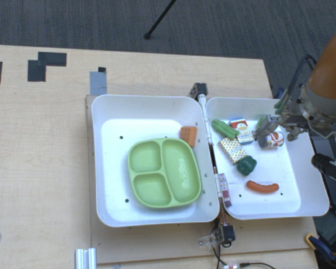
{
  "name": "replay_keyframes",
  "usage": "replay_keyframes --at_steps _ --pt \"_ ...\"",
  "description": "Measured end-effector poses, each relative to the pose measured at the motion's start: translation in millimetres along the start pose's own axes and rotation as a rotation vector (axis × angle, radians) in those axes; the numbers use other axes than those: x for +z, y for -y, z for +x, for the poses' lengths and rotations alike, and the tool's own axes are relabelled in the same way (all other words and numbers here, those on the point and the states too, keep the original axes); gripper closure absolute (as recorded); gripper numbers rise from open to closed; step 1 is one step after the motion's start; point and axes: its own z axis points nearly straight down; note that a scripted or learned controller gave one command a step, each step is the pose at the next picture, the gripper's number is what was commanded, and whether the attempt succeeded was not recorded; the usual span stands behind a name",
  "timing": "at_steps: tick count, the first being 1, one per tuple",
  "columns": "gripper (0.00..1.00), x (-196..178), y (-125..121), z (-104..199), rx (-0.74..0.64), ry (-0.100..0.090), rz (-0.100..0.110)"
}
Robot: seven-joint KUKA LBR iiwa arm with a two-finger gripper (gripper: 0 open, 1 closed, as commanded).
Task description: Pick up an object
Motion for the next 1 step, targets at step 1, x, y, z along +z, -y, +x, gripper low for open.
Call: replay_keyframes --at_steps 1 --pt "0.00 65.6 50.0 -29.4 0.002 0.001 0.000"
